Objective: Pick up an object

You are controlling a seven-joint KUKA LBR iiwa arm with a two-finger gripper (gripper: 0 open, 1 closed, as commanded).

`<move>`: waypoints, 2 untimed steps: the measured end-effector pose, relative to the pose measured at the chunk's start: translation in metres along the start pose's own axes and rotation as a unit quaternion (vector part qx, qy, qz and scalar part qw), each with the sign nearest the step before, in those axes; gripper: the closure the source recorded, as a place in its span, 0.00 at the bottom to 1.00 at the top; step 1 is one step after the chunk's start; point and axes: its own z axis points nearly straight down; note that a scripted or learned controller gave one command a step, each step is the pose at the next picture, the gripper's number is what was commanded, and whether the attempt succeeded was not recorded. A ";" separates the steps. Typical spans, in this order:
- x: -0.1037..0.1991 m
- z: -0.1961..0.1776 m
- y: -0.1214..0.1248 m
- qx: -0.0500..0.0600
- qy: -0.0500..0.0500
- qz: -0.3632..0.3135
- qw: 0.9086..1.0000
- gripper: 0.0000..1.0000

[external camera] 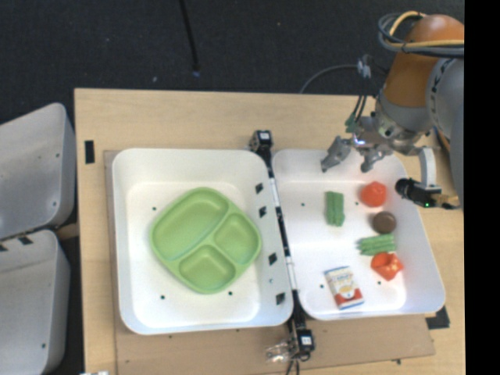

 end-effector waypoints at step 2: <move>0.000 0.095 0.001 -0.001 0.000 0.001 1.000 0.00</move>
